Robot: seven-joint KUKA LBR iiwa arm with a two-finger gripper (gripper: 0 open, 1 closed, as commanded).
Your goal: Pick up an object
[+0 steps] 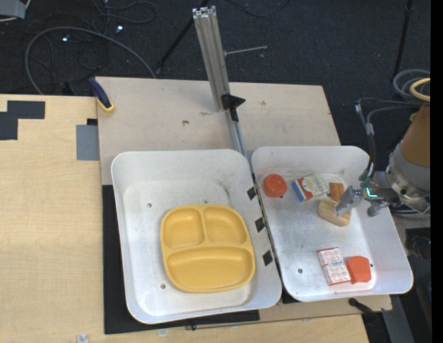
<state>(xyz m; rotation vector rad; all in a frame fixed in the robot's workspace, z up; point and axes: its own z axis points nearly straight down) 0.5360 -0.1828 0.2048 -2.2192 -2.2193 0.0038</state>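
The right bin [307, 281] holds several small objects. A red round piece [274, 186] lies near its left wall, and a small printed carton [312, 186] sits beside it. A tan bread-like piece [331, 214] lies right of centre, with a small brown block [336, 190] just behind it. Near the front lie a pink-and-white box [333, 266] and an orange block [359, 269]. My gripper [348, 201] reaches in over the bin's right rim and sits low, just above the right end of the tan piece.
The left bin [136, 191] carries a yellow divided plate [207, 247]. An aluminium post [214, 59] rises behind the bins. The arm's wrist [407, 181] hangs over the right bin's right edge. Black clips [259, 224] mark the seam between the bins.
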